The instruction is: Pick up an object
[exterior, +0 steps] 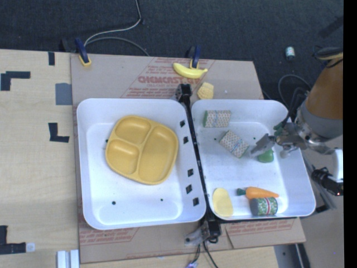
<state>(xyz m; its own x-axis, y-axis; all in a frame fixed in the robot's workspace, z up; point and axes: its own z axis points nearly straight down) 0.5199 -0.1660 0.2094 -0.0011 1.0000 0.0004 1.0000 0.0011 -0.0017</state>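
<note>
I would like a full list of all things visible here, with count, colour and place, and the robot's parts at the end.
Bins: 2, white, side by side on bench.
Divided plate: 1, yellow, left bin.
Patterned blocks: 2, grey-green, right bin, upper part.
Green object: 1, right bin, by the gripper.
Carrot: 1, orange, right bin, lower part.
Can: 1, green-grey, below carrot.
Oval piece: 1, pale yellow, right bin, lower left.
Banana: 1, yellow, above bins.
Cube: 1, pale yellow, under banana.
Gripper: 1, grey, over right bin.
</note>
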